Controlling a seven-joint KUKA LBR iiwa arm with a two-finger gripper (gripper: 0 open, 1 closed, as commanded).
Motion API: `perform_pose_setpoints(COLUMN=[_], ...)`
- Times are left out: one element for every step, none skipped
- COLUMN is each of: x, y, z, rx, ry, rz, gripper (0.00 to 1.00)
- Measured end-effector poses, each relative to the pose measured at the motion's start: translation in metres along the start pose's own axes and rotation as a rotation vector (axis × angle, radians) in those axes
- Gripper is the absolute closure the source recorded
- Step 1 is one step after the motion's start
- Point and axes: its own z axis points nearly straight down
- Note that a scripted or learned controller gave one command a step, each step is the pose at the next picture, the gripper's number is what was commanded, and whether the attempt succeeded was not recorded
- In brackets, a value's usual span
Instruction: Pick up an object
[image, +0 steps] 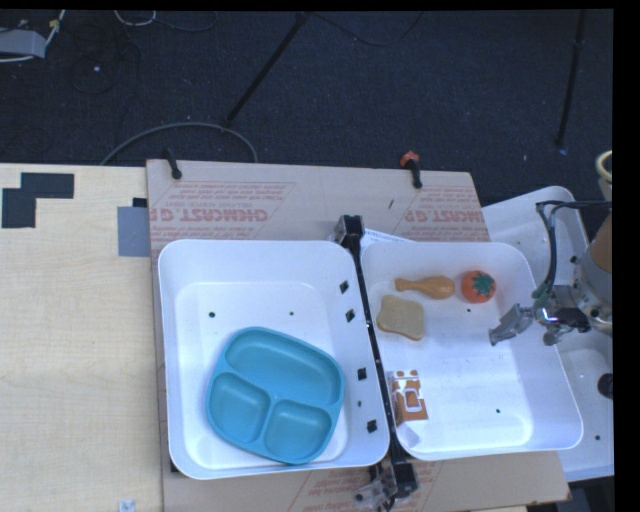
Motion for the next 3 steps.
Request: perform_pose_setpoints(x=[0.000,0.003,0.014], y=[0.003,-0.001,-0.001], z=[-0.007,0.038,0.094], rx=[-0.013,-0.007,-0.006], ry=[-0.004,-0.001,0.001], rz=[-0.003,-0.003,-0.002], gripper=[0.00,0.00,0.00])
